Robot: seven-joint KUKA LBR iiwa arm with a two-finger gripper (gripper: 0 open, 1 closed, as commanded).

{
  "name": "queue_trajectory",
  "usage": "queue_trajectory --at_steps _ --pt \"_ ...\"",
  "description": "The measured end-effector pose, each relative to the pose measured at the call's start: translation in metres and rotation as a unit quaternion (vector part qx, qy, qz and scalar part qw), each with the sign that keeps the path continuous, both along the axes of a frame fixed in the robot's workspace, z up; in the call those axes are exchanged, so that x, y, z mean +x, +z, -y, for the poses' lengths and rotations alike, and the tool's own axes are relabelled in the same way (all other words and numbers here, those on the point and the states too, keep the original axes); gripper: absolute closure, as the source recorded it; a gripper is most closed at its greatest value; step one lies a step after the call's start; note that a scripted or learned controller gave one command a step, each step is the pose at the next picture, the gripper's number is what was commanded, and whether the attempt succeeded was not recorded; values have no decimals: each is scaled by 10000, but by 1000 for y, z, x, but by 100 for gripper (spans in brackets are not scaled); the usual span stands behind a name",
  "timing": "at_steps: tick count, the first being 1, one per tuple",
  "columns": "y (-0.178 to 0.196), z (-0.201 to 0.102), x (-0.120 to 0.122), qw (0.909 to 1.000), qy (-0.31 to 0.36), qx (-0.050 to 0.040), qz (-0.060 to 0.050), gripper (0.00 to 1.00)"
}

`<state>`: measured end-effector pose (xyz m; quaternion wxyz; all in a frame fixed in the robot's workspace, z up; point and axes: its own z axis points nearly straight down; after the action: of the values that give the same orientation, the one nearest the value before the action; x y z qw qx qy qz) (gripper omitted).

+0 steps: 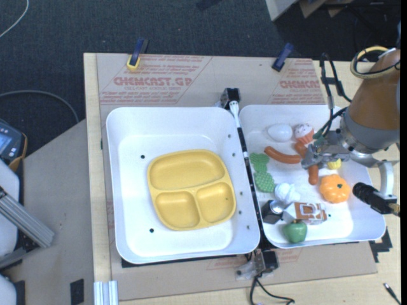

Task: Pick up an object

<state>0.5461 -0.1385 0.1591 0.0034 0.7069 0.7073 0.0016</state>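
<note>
The carrot [313, 172], a small orange toy, looks like the nearest candidate for the pick. We see it in the right-hand bin [362, 230], toward its middle, directly under the pincer [316, 157]. The pincer is low among the toys there, but the view is too small and cluttered for us to tell its state, so we cannot say whether it has anything.

Around it we count a sausage [280, 155] lying just to the left, a white egg [278, 131] behind that, a little pumpkin [335, 189] just beside the carrot on the near side, a green leaf piece [261, 172] by the dividing wall, a green apple [296, 232] and a small carton [311, 212] toward the front. The left bin [127, 170] holds a yellow divided tray [191, 188], well apart from all this.

To do the step well, we judge the pincer should straddle one toy alone, centred across its narrow width, and come fully down before clamping. The pumpkin and sausage are close enough to be nudged or caught. A slow, straight lift would then show whether the grasp took.
</note>
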Motion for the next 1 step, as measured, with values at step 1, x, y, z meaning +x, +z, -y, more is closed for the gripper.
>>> queue_trajectory --at_steps 1 --pt "47 5 8 10000 1 0 -1 100"
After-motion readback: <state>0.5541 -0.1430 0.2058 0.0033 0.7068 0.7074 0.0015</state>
